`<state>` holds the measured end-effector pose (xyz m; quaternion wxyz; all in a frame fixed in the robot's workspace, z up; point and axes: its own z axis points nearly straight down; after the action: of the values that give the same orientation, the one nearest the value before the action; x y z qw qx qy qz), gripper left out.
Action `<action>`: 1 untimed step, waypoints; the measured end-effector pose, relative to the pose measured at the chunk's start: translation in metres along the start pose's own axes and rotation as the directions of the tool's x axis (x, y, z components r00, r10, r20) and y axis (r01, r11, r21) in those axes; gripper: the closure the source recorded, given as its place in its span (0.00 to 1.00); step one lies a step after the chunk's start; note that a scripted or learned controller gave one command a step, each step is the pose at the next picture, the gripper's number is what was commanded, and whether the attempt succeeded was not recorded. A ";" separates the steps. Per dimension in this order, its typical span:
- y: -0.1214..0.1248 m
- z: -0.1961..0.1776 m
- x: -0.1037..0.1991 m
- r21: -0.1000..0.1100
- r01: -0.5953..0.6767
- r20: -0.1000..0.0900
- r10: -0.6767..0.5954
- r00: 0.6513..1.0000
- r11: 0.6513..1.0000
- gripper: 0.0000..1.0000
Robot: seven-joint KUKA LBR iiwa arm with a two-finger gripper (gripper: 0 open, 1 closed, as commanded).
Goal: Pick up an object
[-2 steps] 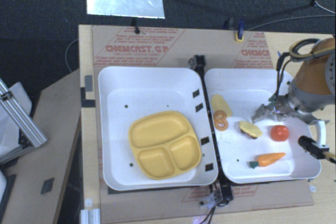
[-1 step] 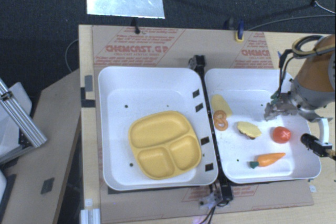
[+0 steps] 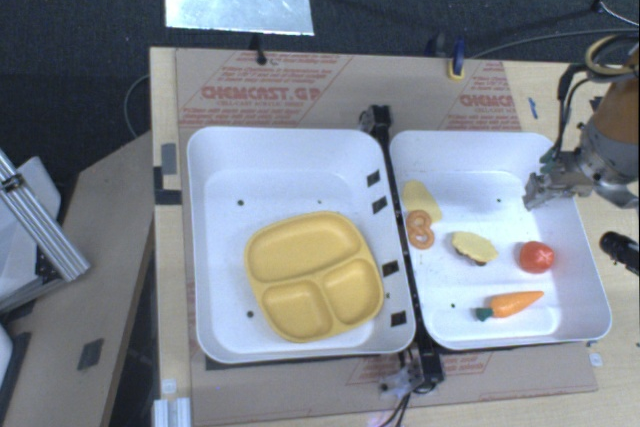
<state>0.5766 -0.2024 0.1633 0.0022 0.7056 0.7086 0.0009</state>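
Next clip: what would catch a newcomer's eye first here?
The yellow tray lying in the left bin. In the right bin, a red tomato and an orange carrot lie near its right side, with the gripper over the bin's upper right edge.

Tomato (image 3: 536, 257), carrot (image 3: 511, 304) (flat), right bin (image 3: 590, 315)

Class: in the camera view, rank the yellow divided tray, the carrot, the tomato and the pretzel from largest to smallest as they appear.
1. yellow divided tray, by far the largest
2. carrot
3. tomato and pretzel look about alike, so I won't rank them.
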 end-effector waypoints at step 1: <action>-0.001 -0.043 -0.001 0.000 0.001 0.000 -0.001 1.000 1.000 1.00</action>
<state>0.5759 -0.2033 0.2067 0.0023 0.7052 0.7090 0.0011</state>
